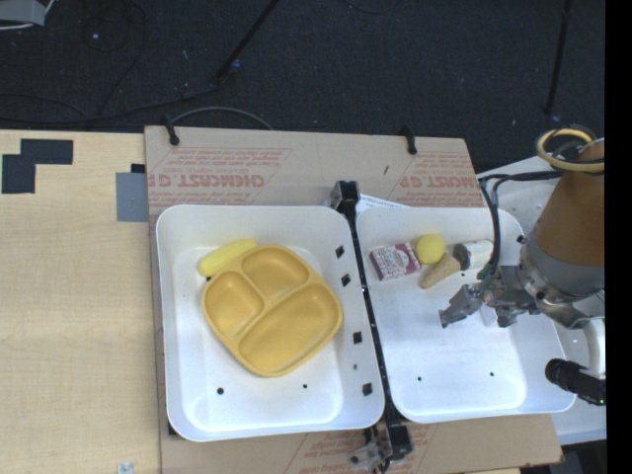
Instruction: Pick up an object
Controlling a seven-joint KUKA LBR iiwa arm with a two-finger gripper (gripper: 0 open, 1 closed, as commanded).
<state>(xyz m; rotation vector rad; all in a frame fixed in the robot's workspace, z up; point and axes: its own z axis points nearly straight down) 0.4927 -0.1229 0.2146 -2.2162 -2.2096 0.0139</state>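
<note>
Arm: grey body with orange band (578, 210) enters from the right and is cut off by the frame edge; it covers the right bin's far right corner.
Gripper (464, 309): hangs over the right bin's middle right; fingers appear spread apart with nothing between them, though they are dark and small, so detail is poor.
Right bin (464, 388): white, shallow; holds a packet, a ball, a tan piece and a white item, all grouped at its far side.
Packet (395, 261): pink and white, flat, long axis running left to right with a slight tilt; printing on it is too small to read.
Ball (430, 248): yellow, round, just right of the packet, touching or almost touching the tan piece.
Tan piece (440, 272): elongated, long axis slanted from lower left to upper right; identity unclear.
White item (474, 254): partly hidden behind the arm's cables; shape cannot be made out.
Left bin (188, 363): white; holds a plate and a banana.
Plate (272, 309): yellow, three compartments, turned at a slant.
Banana (225, 257): yellow, lying along the plate's far left edge, partly tucked beside it.
Cardboard (296, 171): under both bins; red lettering reads upside down and mirrored, roughly "CHEMCAST GP".
Bench (69, 314): pale wood, left of the bins.
</note>
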